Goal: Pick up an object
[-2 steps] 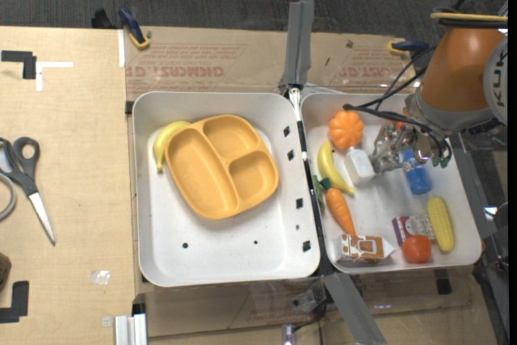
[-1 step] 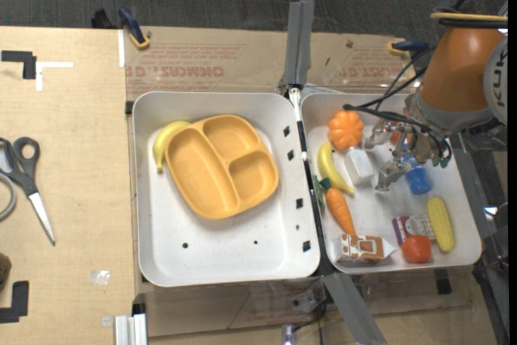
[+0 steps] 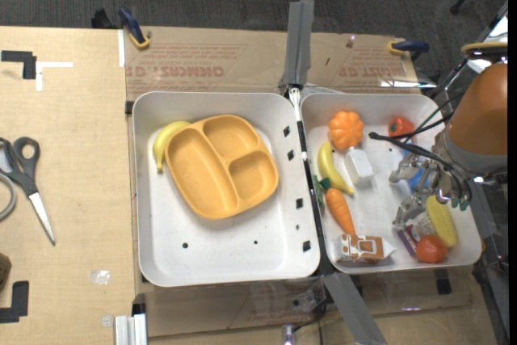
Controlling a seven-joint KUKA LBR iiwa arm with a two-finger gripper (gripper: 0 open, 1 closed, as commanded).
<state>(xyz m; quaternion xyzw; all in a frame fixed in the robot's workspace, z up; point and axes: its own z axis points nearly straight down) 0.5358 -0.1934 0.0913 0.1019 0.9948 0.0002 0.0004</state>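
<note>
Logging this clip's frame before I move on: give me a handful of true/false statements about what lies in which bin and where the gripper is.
1. The divided yellow plate lies in the left bin. True.
2. A banana lies at that plate's left edge. True.
3. The carrot lies in the left bin. False: it lies in the right bin.
4. The gripper is over the left bin. False: it is over the right bin.
5. The small pumpkin is in the right bin. True.
</note>
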